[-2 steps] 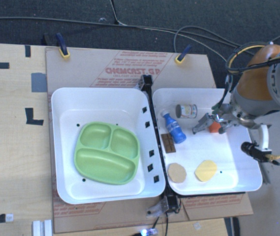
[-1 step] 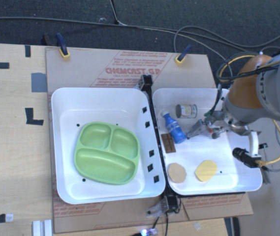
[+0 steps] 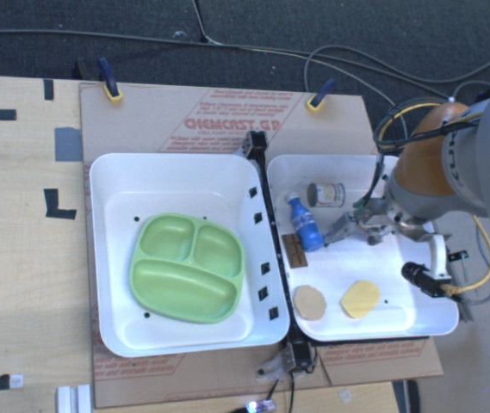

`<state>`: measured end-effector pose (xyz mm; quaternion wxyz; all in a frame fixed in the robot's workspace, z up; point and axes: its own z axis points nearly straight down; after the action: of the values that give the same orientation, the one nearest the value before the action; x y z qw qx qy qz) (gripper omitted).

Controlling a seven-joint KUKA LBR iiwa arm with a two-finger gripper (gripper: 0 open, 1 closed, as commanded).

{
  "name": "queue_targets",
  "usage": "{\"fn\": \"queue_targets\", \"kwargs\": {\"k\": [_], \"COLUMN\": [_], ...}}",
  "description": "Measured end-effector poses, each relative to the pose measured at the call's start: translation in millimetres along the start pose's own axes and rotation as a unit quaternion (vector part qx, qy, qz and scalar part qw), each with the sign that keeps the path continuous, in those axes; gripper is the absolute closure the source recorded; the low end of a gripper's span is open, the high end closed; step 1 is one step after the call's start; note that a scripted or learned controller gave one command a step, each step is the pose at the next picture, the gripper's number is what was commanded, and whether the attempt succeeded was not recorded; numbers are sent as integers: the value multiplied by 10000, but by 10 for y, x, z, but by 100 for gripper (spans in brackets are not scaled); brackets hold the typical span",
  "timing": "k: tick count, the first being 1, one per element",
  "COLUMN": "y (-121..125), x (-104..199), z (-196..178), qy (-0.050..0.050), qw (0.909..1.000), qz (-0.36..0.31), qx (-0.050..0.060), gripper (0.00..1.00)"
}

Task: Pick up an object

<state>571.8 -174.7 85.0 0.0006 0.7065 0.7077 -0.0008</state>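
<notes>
target: small blue plastic bottle [image 3: 304, 223] in the right white bin [image 3: 417, 323], lying just left of the pincer [image 3: 341, 231]
axis: long way runs far-to-near, slightly tilted
pincer: low, tip right beside it; can't tell how open, nothing visibly held
room: bin divider close on the left, brown flat block [image 3: 294, 249] touching near end, small grey can [image 3: 326, 194] just beyond

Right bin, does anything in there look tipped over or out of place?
Two things lie on their sides in the right bin: the blue bottle, slanted with its cap toward the divider, and the small can beside it. The brown block, tan disc and yellow piece lie flat. Nothing looks spilled.
</notes>
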Motion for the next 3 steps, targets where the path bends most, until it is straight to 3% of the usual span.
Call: {"fn": "queue_targets", "kwargs": {"k": [1, 3], "y": [10, -84], "x": [-4, 11], "z": [-115, -1329], "qy": [-13, 0], "qw": [10000, 10000], "qz": [-3, -1], "qx": [-21, -27], "gripper": [100, 100]}}
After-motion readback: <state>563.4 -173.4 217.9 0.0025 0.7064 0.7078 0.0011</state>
